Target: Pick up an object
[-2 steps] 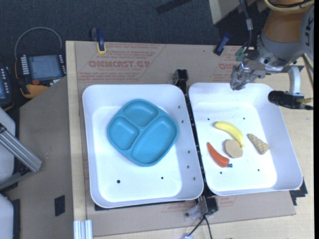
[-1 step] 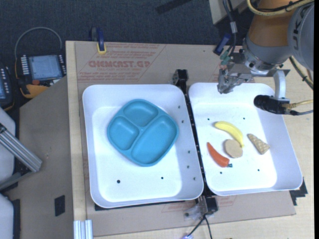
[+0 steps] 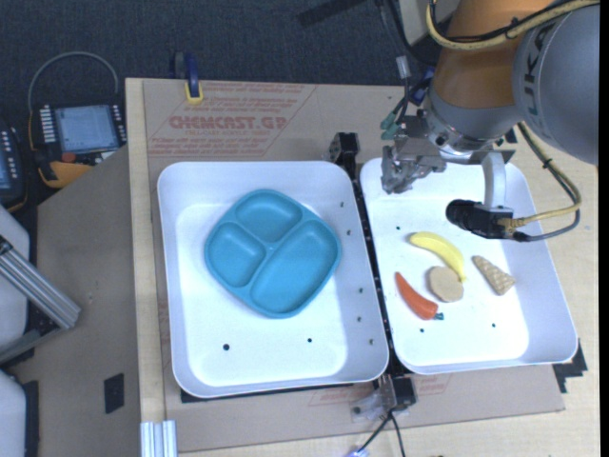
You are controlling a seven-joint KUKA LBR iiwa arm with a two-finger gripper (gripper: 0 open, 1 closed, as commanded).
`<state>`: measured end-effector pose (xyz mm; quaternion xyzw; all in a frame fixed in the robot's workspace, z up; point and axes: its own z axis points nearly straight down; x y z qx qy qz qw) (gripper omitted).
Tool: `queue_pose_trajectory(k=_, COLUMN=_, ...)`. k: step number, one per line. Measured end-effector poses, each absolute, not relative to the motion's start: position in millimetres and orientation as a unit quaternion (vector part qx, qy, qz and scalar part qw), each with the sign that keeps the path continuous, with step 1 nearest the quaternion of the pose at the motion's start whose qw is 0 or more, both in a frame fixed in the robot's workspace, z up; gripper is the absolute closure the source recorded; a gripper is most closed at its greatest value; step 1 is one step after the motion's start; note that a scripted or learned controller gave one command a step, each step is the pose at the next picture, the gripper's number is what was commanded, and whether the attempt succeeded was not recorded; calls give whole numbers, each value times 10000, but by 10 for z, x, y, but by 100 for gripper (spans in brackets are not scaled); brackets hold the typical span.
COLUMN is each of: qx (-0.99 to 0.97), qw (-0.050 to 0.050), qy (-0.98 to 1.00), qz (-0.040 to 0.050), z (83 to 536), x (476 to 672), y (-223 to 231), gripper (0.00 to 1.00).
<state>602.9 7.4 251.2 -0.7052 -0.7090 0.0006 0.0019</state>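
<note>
Your gripper [image 3: 403,174] hangs over the right bin's [image 3: 542,346] far-left corner; whether it's released or clenched, can't tell. Nothing picked yet: banana [image 3: 437,250], red pepper [image 3: 416,296], round tan piece [image 3: 444,285] and wedge [image 3: 493,273] lie mid-bin, apart from it. Blue divided plate [image 3: 273,252] sits in left bin [image 3: 190,350]. Gripper tip blurry; arm cut off upper right.
</note>
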Motion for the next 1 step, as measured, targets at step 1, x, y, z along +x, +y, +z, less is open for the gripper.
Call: queue_pose_trajectory(k=1, qx=-7058, qw=15, qy=-7084, qz=8, z=2412, x=5936, y=562, gripper=100)
